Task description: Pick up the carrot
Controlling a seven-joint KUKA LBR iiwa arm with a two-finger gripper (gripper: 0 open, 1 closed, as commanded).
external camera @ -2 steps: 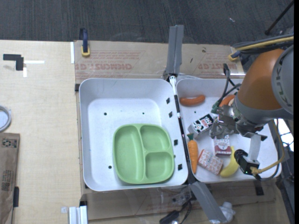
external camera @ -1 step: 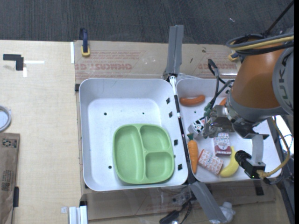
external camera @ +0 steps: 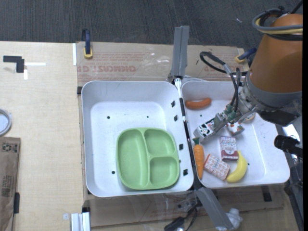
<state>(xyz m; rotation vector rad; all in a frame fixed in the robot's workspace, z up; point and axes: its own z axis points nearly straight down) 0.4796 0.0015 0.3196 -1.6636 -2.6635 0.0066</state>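
The carrot (external camera: 198, 159) is orange with a small green top. It lies lengthwise along the left wall of the right bin (external camera: 269, 177), near the front. My gripper (external camera: 206, 129) reaches in from the right at a slant. Its tip is low in the bin, just above and behind the carrot's green end. Nothing shows between it and the carrot.
The right bin also holds a red sausage (external camera: 198, 103) at the back, a banana (external camera: 238, 167) at the front, and two small snack boxes (external camera: 227, 147) (external camera: 216, 166) beside the carrot. A green divided plate (external camera: 147, 158) sits in the left bin (external camera: 96, 129).
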